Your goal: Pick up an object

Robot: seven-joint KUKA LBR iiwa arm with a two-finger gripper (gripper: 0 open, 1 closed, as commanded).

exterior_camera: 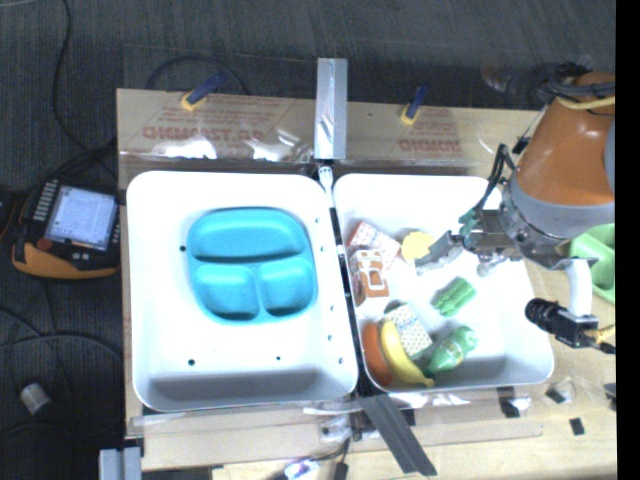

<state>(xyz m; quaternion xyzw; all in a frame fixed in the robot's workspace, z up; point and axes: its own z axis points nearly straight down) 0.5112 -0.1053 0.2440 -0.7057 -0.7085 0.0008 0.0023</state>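
My gripper point(462, 257) hangs over the upper middle of the right bin point(520, 363), open, with nothing between its fingers. One finger point(437, 252) points toward a yellow round piece point(414, 242); the other finger point(489, 263) is further right. A small green cylinder point(452, 296) lies just below the gripper, apart from it. Left of it lie a patterned orange-and-white block point(363, 237) and an orange-and-white carton point(372, 275). At the bin's front sit a banana point(398, 357), an orange ball point(371, 343), a checkered white-green piece point(408, 325) and a green vegetable toy point(453, 348).
The left bin point(160, 368) holds a blue three-compartment tray point(250, 263). A metal divider post point(331, 108) stands between the bins at the back. A bright green thing point(600, 253) lies beyond the right bin's right wall.
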